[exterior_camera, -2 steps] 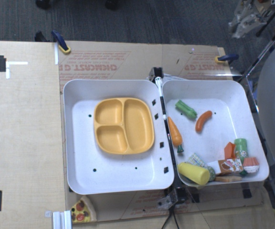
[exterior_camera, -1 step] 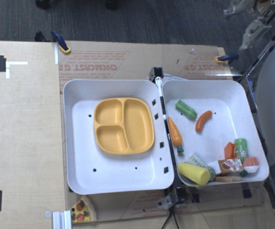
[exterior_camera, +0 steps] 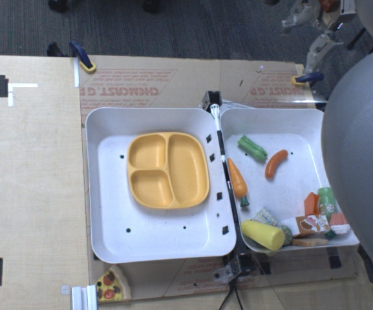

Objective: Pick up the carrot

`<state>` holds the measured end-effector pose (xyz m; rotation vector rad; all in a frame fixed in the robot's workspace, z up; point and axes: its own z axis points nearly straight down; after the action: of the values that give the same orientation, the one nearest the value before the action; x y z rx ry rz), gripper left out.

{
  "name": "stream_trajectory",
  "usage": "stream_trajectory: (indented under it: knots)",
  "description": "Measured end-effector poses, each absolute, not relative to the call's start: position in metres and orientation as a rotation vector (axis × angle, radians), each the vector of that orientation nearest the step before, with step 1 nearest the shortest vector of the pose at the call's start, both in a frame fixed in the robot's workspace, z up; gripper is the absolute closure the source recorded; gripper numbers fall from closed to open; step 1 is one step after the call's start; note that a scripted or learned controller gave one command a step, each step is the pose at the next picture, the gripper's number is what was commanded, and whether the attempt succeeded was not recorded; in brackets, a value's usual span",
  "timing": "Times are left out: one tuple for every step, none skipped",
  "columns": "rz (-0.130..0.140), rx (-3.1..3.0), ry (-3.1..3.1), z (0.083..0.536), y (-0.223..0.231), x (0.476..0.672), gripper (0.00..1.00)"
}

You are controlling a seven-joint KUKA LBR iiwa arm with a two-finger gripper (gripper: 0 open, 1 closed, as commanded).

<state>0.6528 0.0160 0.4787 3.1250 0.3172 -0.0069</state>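
The carrot (exterior_camera: 237, 179) is orange with a small green stem end. It lies lengthwise against the left wall of the right bin (exterior_camera: 306, 125), pointing away from the camera. My gripper (exterior_camera: 310, 26) hangs at the top right, past the far edge of the bench and well clear of the carrot. The thick grey arm (exterior_camera: 359, 141) covers the right side of the right bin. Nothing shows in the gripper.
A green vegetable (exterior_camera: 253, 148) and a red sausage (exterior_camera: 276, 163) lie near the carrot. A yellow cylinder (exterior_camera: 264, 234), a small bottle (exterior_camera: 328, 205) and packets (exterior_camera: 312, 225) crowd the near edge. The left bin (exterior_camera: 102, 192) holds a yellow divided plate (exterior_camera: 169, 170). A toy pizza slice (exterior_camera: 110, 286) lies outside.
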Motion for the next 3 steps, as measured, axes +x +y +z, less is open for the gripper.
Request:
stream_trajectory:
  knots:
    - [-0.003, 3.124, 0.317, 0.540, 0.025, 0.654, 0.00]
    - [-0.007, 3.120, 0.357, 0.530, 0.038, 0.655, 0.00]
    - [-0.003, 3.122, 0.329, 0.540, 0.049, 0.652, 0.00]
